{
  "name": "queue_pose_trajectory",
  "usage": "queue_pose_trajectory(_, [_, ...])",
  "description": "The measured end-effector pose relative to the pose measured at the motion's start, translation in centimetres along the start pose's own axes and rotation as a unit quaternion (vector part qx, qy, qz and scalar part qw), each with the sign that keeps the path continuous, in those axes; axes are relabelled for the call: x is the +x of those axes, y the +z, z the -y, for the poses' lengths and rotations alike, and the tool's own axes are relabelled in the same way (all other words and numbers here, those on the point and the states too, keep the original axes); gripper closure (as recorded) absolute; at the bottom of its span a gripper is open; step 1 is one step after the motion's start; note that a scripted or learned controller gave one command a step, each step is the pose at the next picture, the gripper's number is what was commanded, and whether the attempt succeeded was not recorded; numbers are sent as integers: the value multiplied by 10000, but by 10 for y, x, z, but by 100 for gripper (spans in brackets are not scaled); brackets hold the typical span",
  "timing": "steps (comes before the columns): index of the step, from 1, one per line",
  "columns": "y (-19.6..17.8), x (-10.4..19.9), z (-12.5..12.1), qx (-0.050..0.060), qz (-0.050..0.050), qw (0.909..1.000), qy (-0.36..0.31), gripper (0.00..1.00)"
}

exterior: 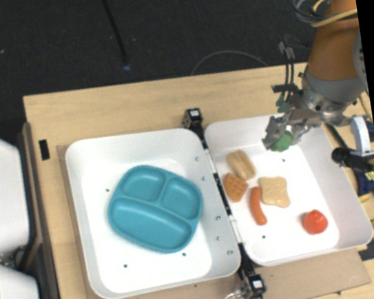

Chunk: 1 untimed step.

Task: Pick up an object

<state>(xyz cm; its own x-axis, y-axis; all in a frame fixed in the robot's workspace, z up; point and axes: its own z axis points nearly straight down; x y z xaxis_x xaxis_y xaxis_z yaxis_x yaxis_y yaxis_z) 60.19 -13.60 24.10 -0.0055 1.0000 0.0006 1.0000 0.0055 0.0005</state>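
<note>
Worktop [43, 118] carries two bins side by side. Left bin [96, 263] holds divided plate [155, 208], roughly central. Right bin [345, 226] holds five food pieces: bread roll [241, 164] toward back left; waffle piece [235, 187] just before it, near left wall; sausage [257, 206] right of waffle piece; biscuit [275, 191] just beside sausage, on its right; tomato [314, 222] toward front right, apart from others. Tool [279, 140] over back of right bin, small item [283, 142] at its tip.

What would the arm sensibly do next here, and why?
Probably lift a little, straight up. The gripper hangs over the back of the right bin, and a small green object shows at its tip, seemingly between the fingers, though that is hard to confirm. A short lift would show whether it comes along. The bread roll and sausage lie apart, untouched.
</note>
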Motion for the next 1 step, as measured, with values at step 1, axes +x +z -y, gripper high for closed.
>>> queue_pose_trajectory(1, [-10,49,24,-1,-9,10000,-9,100])
